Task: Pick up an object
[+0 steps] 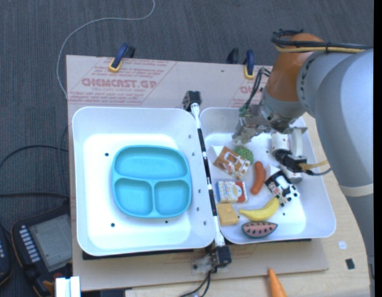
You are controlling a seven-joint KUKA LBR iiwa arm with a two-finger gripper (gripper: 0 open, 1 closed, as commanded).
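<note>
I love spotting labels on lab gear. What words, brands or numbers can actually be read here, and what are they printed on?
"CHEMCAST GP": red print on the brown board under the bins, repeated in rows.
More red print on the same sheet near the arm: cut off, unreadable.
Toy carton with red and white label: print too small to read.
Toy box with orange pattern: blurred, unreadable.

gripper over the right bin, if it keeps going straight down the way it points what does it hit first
Most likely the green toy just below the gripper, or the bare floor of the right bin beside it. Depth is hard to judge from this slanted view.
</note>
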